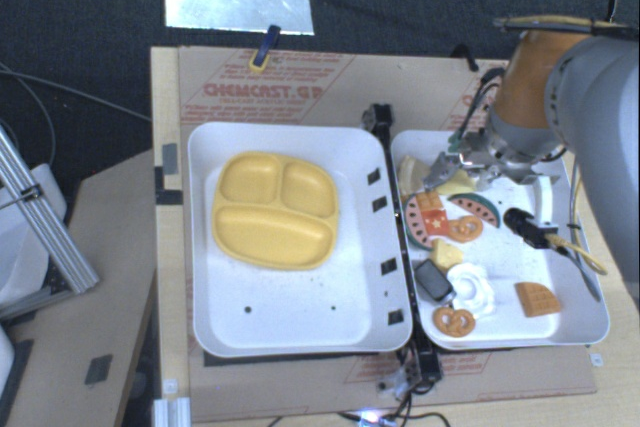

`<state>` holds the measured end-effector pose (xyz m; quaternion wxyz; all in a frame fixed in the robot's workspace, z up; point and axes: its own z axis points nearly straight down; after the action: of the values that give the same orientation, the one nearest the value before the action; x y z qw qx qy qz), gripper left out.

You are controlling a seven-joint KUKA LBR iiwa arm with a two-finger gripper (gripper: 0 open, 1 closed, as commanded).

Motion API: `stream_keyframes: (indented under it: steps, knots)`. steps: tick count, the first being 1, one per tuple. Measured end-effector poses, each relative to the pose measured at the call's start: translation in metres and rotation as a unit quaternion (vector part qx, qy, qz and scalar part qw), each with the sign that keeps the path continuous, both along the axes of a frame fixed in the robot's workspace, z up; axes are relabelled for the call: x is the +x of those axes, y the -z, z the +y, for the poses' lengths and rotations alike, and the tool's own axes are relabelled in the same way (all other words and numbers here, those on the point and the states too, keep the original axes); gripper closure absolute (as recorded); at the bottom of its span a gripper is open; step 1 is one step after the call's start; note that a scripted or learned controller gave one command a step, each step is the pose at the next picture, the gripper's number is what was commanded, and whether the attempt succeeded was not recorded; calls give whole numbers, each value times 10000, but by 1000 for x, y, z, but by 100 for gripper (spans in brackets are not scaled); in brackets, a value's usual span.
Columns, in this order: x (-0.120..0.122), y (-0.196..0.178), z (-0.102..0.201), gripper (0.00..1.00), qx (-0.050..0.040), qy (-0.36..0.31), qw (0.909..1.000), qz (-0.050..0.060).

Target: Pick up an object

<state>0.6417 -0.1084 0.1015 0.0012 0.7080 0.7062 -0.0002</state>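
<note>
The right white bin (590,315) holds several toy foods. A watermelon slice (472,206) lies next to a red pizza slice (424,219) and a pretzel (465,230). Nearer the front are a yellow cheese piece (446,253), a dark block (433,281), a white fried egg (473,288), a second pretzel (453,321) and an orange toast wedge (537,299). My gripper (448,171) hangs low over the bin's back left part, just above the watermelon slice and beside a pale yellow piece (411,177). Nothing is visibly held.
The left white bin (250,315) holds a yellow divided plate (275,209). The grey arm (590,115) with its orange band covers the right bin's back right corner. A black clip (379,118) sits at the bins' shared wall.
</note>
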Motion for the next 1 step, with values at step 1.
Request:
stream_keyframes:
  steps: [1]
  knots:
    - [-49,18,13,0,13,-10,10000,23]
